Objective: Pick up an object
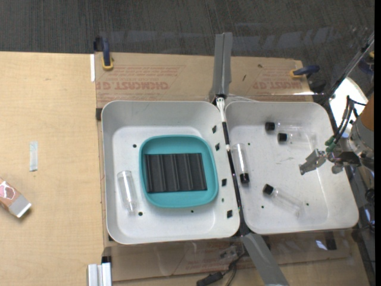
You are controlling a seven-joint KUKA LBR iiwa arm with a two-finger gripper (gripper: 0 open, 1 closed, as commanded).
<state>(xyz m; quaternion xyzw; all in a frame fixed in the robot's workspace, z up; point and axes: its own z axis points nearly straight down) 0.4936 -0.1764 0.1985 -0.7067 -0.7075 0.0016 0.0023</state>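
Approach is being made, by the look of it, in the single camera view: the claw (314, 161) is being held low over the right side of the right bin (333, 216), reaching in from the right edge, and nothing is seen between its tips. Whether the claw is spread or closed cannot be told from this slanted view, since the metal parts are small and blurred together.

Candidates for picking are lying in the same bin. One clear vial with a black cap (281, 197) is resting below and left of the claw, near but apart from it. Two more capped vials (287, 134) are lying near the bin's upper middle, and a long tube (240, 162) is lying along the left wall. In the left bin (116, 219), a teal tray (177, 171) is sitting at the centre with a clear vial (125, 189) just beside it on the left.

Judged from this, the grasp is not yet being made. A choice of target and alignment over it are being called for, then a descent until it is straddled, most likely the nearest vial.
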